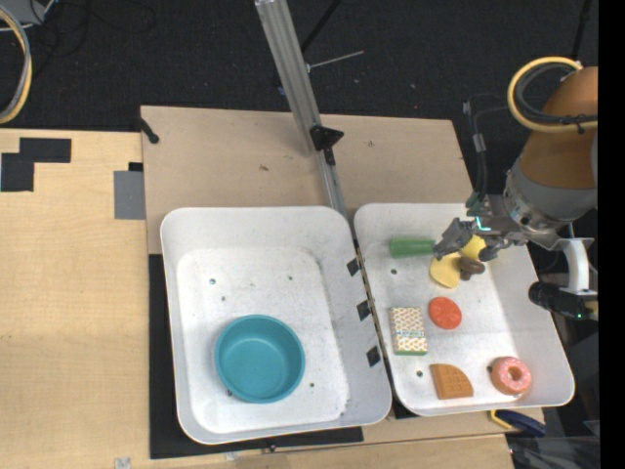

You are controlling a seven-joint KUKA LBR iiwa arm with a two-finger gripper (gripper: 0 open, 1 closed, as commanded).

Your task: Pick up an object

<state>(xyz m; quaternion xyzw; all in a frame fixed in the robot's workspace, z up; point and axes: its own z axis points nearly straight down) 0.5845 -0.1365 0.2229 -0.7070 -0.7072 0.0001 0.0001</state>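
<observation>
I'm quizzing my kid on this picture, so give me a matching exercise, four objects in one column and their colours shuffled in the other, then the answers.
Objects:
1. bowl in the left bin
2. doughnut
3. round piece mid right bin
4. long piece at the right bin's far end

Colours:
A. green
B. pink
C. teal
D. red-orange

Pairs: 1-C, 2-B, 3-D, 4-A

Matt white plastic bins (pixel 195 233), speckled; bare wood bench (pixel 68 262); smooth teal bowl (pixel 259 358).

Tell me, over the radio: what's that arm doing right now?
Hand low in right bin, over yellow piece. No grasp confirmed. Green block close beside.
</observation>
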